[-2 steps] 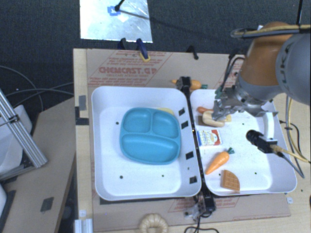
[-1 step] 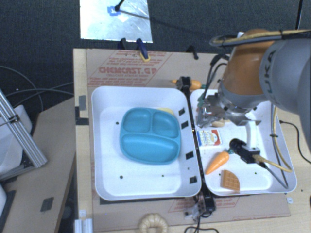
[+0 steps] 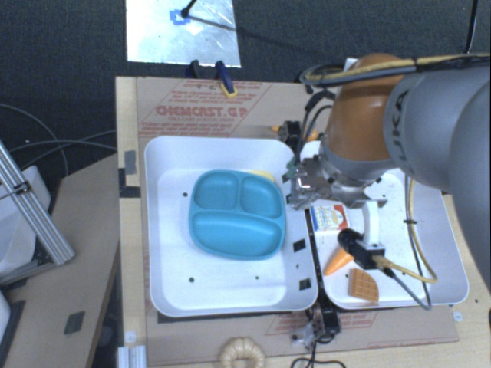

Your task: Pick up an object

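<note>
My gripper (image 3: 301,189) hangs over the divider between the two bins, at the left edge of the right bin (image 3: 441,240), with the grey and orange wrist covering most of it from above. Just below it in the right bin lies a small white packet (image 3: 328,218) with red and blue print. Further toward the front lie an orange cone-shaped piece (image 3: 336,262) and a tan waffle square (image 3: 364,286). A blue divided plate (image 3: 236,213) sits in the middle of the left bin (image 3: 173,282), and a yellow item (image 3: 265,175) peeks out at the plate's far right rim.
The arm's bulk covers the back of the right bin. A cardboard sheet (image 3: 203,110) lies under both bins, with a blue and yellow clamp (image 3: 225,79) at its far edge. A metal frame (image 3: 31,221) stands at the left.
</note>
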